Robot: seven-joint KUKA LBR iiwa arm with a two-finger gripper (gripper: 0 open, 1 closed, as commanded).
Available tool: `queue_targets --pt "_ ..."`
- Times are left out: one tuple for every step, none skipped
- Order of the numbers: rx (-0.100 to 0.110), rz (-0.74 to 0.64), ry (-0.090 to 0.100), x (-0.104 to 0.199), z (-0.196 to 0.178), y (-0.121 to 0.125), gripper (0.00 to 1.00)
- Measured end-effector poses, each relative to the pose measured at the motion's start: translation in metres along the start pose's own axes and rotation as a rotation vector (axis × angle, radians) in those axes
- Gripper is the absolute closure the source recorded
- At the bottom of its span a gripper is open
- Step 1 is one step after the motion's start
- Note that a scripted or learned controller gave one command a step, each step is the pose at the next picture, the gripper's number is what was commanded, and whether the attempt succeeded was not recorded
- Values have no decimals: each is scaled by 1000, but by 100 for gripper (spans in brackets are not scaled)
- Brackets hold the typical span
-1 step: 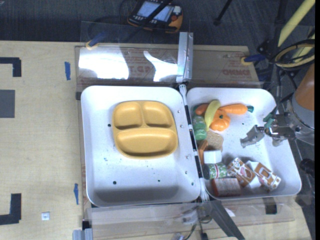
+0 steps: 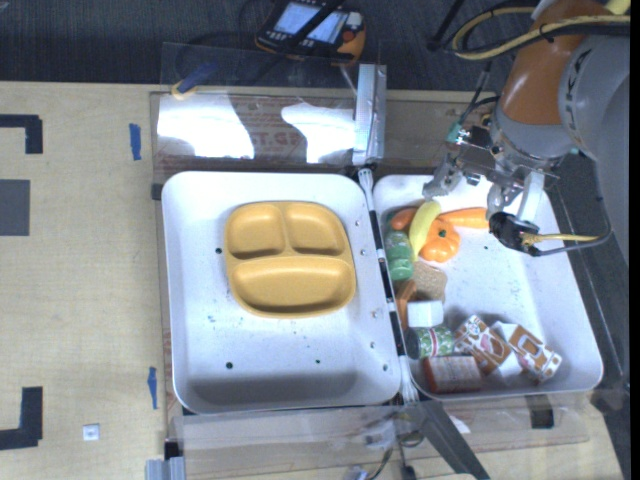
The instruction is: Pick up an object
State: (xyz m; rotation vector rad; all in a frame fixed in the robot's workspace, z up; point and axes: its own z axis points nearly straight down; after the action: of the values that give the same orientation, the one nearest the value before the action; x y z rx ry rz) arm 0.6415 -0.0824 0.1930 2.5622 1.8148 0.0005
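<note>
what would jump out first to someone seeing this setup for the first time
The yellow three-compartment tray stands out, lying alone in the middle of the left bin. Next comes the clutter in the right bin: a banana, a carrot and an orange pepper-like piece near the top, packaged items along the bottom. The gripper hangs over that bin's top edge.

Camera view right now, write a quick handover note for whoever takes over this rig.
Gripper: hovers over the far end of the right bin, near the banana; nothing seen between its fingers.
Things: banana, orange pepper, carrot and green item clustered at the right bin's far left; cartons and a can at its near end. Yellow divided tray in the left bin.
Done: no pick yet.
Left: grasp and lift one object.
</note>
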Motion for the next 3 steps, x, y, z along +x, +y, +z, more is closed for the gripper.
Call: queue_targets --pt "-1 -81 1 -25 107 9 0" --pt "1 154 0 5 8 9 0" --pt "0 220 0 13 8 22 0"
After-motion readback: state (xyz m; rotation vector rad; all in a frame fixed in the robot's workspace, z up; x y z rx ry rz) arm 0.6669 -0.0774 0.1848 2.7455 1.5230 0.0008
